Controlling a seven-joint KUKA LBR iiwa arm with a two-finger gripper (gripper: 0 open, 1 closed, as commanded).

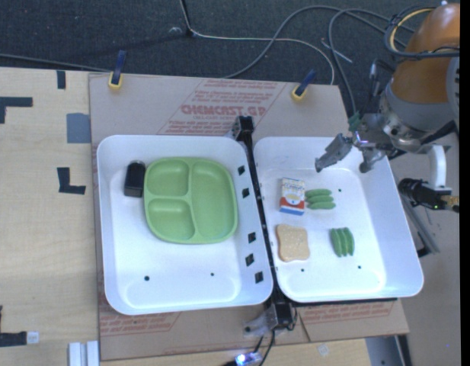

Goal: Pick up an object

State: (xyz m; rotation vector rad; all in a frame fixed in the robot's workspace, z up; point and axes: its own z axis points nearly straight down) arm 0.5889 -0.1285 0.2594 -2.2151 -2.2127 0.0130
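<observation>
The pincer hangs released over the far edge of the right bin, its two fingers spread with nothing between them. Just below it in that bin lie a green pea pod, a small carton with red and blue print too small to read, a slice of toast and a second pea pod. Well to its left, the left bin holds a green divided plate and a black block touching its edge. Red lettering on the cardboard beyond is blurred.
</observation>
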